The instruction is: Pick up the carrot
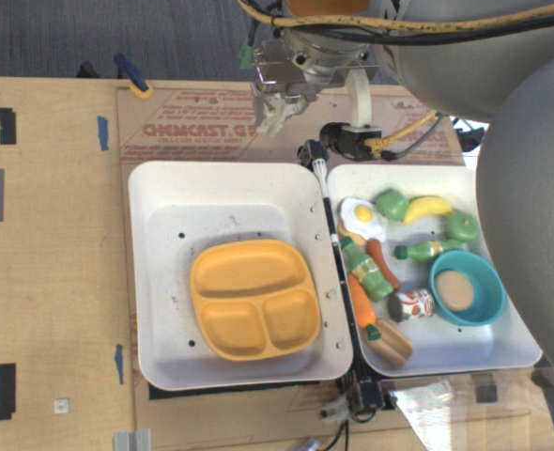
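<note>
Against the right bin's (516,341) left wall lies the slim orange carrot (364,306); whether the jaws are spread is unclear.

The carrot (364,307) is a small orange toy, tapered and smooth, lying flat on the floor of the right bin (502,350). It sits close to that bin's left wall, toward the near end, its length running roughly near to far. Its far end touches a green bottle (370,273); its near end meets a tan, bread-like piece (391,342).
</note>
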